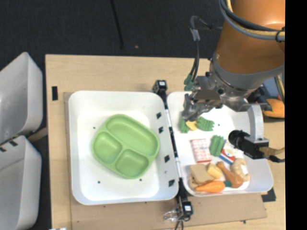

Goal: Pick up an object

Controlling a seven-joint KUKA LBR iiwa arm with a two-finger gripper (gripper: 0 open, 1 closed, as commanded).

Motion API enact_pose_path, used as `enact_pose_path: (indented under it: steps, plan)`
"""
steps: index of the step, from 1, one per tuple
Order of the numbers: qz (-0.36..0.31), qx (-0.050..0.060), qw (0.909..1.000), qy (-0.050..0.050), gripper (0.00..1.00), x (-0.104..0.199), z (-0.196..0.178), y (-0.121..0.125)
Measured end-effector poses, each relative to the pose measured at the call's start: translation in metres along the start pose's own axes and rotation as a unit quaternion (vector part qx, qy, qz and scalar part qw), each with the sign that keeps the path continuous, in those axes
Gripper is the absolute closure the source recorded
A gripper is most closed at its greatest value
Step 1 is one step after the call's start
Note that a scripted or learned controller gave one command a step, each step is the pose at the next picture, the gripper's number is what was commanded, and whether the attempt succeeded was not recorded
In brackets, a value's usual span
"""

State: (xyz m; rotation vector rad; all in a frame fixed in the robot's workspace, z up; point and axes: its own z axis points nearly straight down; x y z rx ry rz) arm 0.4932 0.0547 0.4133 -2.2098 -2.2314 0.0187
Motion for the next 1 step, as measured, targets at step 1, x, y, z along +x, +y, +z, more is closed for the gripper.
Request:
enact_pose_path:
  steps: [1]
  plan:
    - [-0.005,0.003,1.0,-0.002,1.0,-0.0007,-0.0071,0.002]
